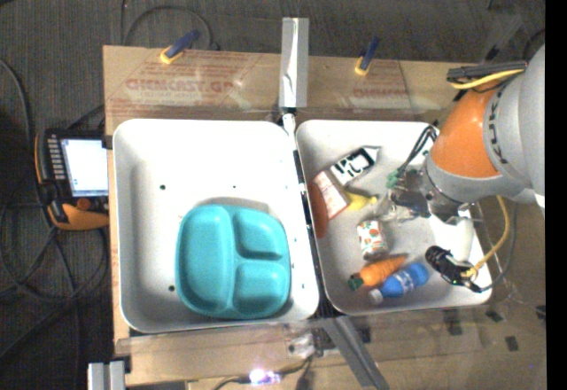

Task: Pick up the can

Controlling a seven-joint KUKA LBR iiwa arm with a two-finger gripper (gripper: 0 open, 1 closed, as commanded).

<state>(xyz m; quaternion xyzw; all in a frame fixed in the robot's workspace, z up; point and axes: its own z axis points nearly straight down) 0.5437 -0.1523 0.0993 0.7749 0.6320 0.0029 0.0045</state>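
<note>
The can (373,237), small and white with a coloured print, stands in the middle of the right bin (312,149). My gripper (400,200) hangs over that bin just above and to the right of the can, under the orange band of the arm. Nothing shows in its grasp. The can sits apart from the gripper, with a small gap between them.
An orange carrot (381,271) and a blue bottle (400,282) lie just in front of the can. A red-brown packet (326,195), a yellow piece (359,199) and a black-and-white box (354,163) lie behind it to the left. A teal divided plate (235,260) fills much of the left bin (133,202).
</note>
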